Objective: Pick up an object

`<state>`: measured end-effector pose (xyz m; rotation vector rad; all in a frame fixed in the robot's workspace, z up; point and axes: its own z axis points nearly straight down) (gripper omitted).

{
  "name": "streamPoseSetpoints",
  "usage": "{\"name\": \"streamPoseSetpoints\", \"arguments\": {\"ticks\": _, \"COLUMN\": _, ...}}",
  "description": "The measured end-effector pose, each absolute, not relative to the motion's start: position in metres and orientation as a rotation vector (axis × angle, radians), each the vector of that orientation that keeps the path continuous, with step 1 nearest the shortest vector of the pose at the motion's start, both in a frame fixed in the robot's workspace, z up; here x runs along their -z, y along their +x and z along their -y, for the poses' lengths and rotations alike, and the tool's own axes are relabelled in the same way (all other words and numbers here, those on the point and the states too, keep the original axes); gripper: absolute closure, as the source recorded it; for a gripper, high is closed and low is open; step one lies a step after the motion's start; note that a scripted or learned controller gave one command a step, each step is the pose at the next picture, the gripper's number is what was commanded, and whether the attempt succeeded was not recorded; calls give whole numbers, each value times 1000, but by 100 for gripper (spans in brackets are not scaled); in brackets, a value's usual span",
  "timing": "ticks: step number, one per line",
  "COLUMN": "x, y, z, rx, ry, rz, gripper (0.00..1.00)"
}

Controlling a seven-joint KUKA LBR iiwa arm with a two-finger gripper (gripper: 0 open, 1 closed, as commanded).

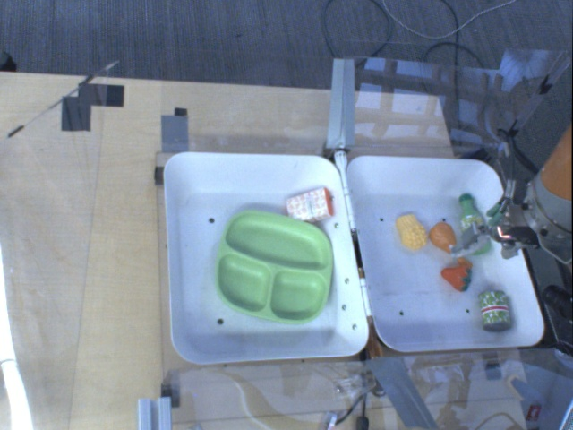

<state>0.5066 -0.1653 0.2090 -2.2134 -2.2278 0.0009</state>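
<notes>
The arm comes in at the right edge of the frame, and its end effector [491, 231] hangs over the right part of the right bin [385, 321], beside the green bottle [467, 210]; whether it is spread or pressed together I cannot tell. Candidates lie close by: an orange fruit [442, 236], a corn cob [411, 232], a red pepper [457, 275] and a small can [493, 309] at lower right. The left bin [188, 312] holds a green tray [274, 265] and a small box [310, 204]. This looks like the approach step, nothing yet lifted; next it must settle on one piece, likely the bottle or pepper, come down squarely and close without nudging the neighbours
</notes>
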Motion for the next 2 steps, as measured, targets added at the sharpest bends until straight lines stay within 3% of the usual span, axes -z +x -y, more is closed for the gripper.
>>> {"name": "streamPoseSetpoints", "arguments": {"ticks": 1, "x": -93, "y": 544, "z": 202, "rx": 3, "ry": -2052, "rz": 2380, "gripper": 0}}
{"name": "streamPoseSetpoints", "arguments": {"ticks": 2, "x": -102, "y": 547, "z": 201, "rx": 5, "ry": -2051, "rz": 2384, "gripper": 100}}
